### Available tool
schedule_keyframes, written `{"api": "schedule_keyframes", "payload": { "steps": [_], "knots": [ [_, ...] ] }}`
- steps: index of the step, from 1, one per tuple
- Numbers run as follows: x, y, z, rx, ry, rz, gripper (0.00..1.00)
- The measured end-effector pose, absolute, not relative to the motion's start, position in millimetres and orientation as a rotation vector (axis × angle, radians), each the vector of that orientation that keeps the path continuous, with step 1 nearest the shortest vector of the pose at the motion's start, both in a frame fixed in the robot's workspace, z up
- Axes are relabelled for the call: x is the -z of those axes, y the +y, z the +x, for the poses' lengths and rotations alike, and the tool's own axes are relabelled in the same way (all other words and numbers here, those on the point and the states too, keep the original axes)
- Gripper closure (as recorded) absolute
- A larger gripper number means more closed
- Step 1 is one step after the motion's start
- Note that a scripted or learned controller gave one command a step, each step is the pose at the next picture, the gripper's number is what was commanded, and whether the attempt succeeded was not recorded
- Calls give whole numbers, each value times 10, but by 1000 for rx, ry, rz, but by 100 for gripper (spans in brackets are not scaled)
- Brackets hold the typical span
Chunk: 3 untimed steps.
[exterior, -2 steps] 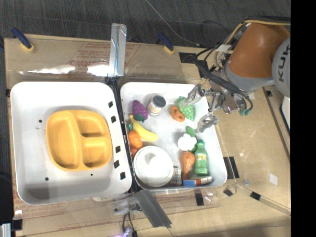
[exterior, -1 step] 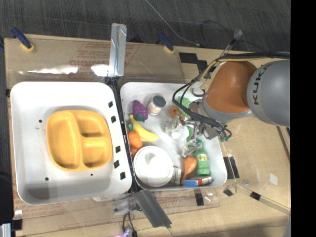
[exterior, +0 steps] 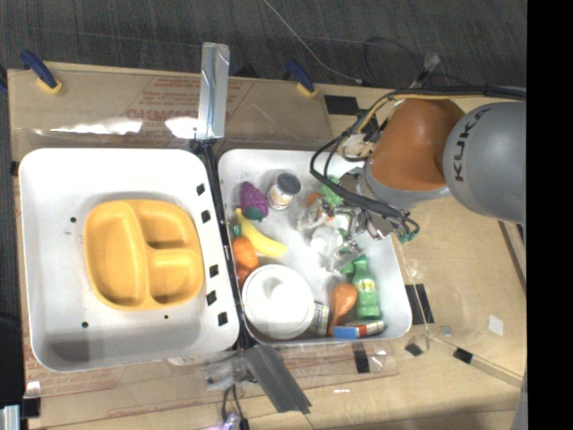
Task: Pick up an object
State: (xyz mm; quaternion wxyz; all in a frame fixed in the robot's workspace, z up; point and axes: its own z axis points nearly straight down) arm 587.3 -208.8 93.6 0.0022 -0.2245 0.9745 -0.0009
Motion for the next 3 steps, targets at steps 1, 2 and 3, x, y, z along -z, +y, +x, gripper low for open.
{"api": "schedule_keyframes", "payload": {
  "steps": [1, 2, 3],
  "knots": [
    [-921, -1898, 5778, -2, 3108, -463, 0],
    [-936, -2091, 6010, 3, 3048, -740, 0],
    [-924, -2098, 5776, -2, 3113, -423, 0]
  ]
}}
